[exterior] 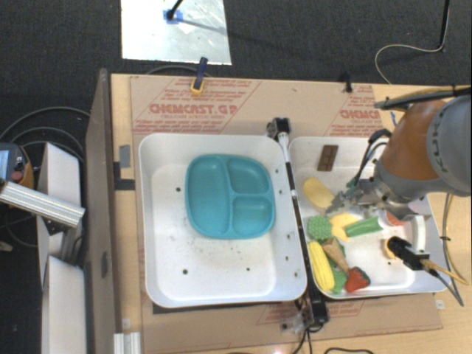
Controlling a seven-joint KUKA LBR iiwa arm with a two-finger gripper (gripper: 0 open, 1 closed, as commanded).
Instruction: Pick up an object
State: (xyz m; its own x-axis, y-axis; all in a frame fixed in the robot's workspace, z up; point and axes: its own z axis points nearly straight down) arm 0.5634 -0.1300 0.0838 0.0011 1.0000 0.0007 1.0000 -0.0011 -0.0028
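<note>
The arm reaches in from the right, and its hand is low over the right bin, among the toy food; I cannot tell its state. Just beside it lies a green piece, long axis about left to right. A corn cob points toward the front edge. The left bin holds a teal plate.
</note>
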